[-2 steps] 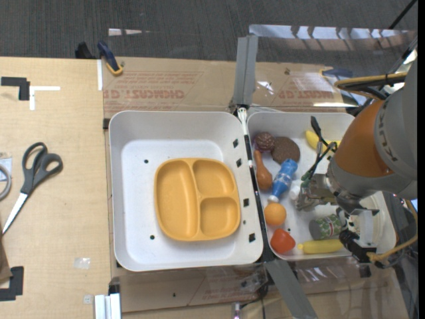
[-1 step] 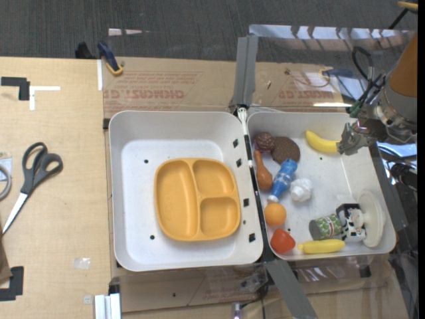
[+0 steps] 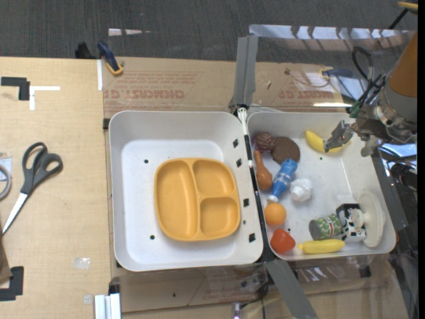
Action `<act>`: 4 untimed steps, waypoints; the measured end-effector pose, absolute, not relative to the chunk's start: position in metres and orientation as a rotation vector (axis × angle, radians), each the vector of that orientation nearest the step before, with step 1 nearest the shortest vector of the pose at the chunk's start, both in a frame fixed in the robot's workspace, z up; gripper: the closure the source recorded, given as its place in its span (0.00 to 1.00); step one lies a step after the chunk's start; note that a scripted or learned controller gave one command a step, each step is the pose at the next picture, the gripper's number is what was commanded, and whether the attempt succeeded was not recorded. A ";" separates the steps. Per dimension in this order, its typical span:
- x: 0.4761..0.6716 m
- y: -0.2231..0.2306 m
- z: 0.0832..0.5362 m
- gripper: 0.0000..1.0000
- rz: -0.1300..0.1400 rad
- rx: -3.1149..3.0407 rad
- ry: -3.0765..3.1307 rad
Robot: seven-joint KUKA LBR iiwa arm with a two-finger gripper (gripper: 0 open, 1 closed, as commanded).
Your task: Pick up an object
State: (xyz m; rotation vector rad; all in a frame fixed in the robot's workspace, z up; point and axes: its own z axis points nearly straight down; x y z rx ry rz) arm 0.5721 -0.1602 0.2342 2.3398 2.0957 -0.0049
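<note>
Pincer (image 3: 350,137) positioning is the step in hand: the tool is hanging at the upper right of the frame, over the far corner of the right white plastic bin (image 3: 372,171), and whether its fingers are spread or pressed together cannot be told at this size. Nothing is showing between them.

The nearest candidate is the small yellow curved banana toy (image 3: 321,143), lying just left of the pincer near the bin's far wall. For a sound grasp, the pincer should be centring over the banana's mid-curve and closing across its narrow width, staying clear of the wall.

The other contents are looking like smooth moulded plastic: a dark brown rounded lump (image 3: 285,149), a blue and white bottle (image 3: 283,179) lying tilted, an orange ball (image 3: 275,213), a red tomato-like ball (image 3: 282,240), and a long yellow piece (image 3: 321,246) at the near edge. Rounded shapes are likely to be rolling under contact.

The left white bin (image 3: 126,198) is holding a yellow three-compartment tray (image 3: 197,199).
</note>
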 end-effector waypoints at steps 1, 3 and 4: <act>0.600 -0.135 0.100 0.00 -0.006 2.521 1.877; 0.537 -0.093 0.091 0.00 -0.005 2.492 1.918; 0.483 -0.097 0.094 0.00 0.013 2.455 1.945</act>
